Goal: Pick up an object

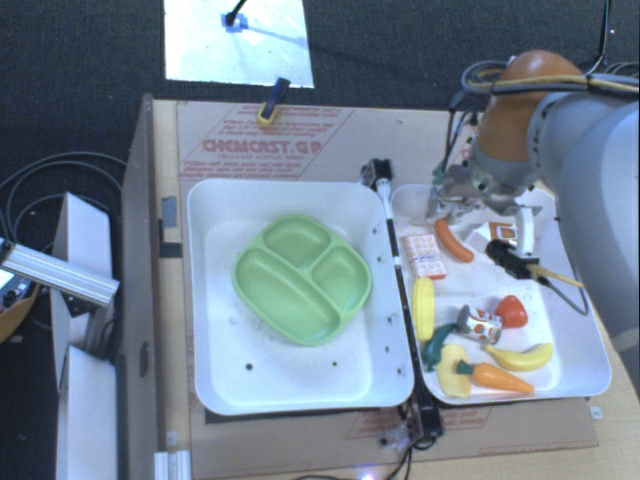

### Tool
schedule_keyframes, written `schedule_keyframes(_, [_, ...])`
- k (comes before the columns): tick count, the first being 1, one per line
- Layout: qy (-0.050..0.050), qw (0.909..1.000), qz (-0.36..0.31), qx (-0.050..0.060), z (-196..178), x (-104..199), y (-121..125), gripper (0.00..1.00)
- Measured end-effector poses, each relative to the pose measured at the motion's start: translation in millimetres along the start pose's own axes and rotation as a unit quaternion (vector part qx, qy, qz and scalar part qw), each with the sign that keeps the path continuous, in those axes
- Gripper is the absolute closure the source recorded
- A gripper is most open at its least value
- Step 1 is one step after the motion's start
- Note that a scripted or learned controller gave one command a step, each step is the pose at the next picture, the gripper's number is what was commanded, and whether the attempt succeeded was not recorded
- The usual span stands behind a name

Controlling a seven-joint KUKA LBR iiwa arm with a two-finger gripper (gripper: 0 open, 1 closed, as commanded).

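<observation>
the grey arm [590, 128] is reaching in over the right bin [585, 373], while a green divided plate [302, 278] is lying in the left bin [215, 368]. the gripper [470, 203] is hanging at the right bin's far end just above an orange sausage [453, 240]; its grip state i cannot tell. a banana [522, 356] and a carrot [495, 378] are lying near the front edge

It looked like a robotics lab: two white bins [300, 388] sat on a sheet of printed cardboard [270, 143] over dark carpet [80, 48], with loose cables [40, 198] coiled at the left, aluminium framing [60, 273] beside them, and plastic toy food [480, 338] as test pieces.
</observation>
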State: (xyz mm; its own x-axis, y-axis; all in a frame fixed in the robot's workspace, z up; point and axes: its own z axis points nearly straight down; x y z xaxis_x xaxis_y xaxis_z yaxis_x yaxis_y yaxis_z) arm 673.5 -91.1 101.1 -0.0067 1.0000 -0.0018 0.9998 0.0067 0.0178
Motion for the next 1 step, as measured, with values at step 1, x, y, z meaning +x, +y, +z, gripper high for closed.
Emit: schedule_keyframes(1, [0.002, 1.0, 0.001, 0.008, -89.3, 36.5, -65.5, 1.0])
